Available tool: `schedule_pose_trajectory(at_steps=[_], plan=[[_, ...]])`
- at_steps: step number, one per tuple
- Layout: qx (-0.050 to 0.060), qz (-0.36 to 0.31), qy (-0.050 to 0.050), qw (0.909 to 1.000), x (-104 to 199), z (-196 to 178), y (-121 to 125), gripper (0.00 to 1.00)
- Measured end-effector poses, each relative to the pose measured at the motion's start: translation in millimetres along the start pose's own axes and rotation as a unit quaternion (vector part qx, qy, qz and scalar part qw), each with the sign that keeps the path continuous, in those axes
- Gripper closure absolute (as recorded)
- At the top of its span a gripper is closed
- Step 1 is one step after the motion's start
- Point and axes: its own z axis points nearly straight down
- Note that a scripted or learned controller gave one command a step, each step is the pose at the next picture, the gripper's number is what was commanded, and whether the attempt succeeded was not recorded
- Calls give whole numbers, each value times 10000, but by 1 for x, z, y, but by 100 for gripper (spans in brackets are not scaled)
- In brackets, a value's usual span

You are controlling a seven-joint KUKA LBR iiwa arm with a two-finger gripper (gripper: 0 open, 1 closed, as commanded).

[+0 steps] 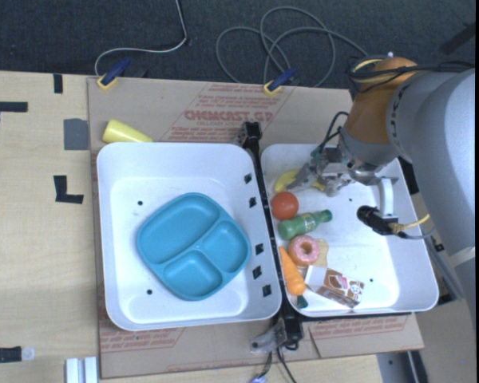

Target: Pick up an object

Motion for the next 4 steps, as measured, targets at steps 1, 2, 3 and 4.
schedule_pose_trajectory(at_steps=[1, 2, 3, 4], plan=[[191, 80, -48, 9998, 18, 3, 16, 0], [211, 45, 42, 9998, 11, 3, 18, 0], [187, 80, -50, 9998, 22, 3, 17, 0], [219, 76, -57, 9997, 21, -6, 15, 100]])
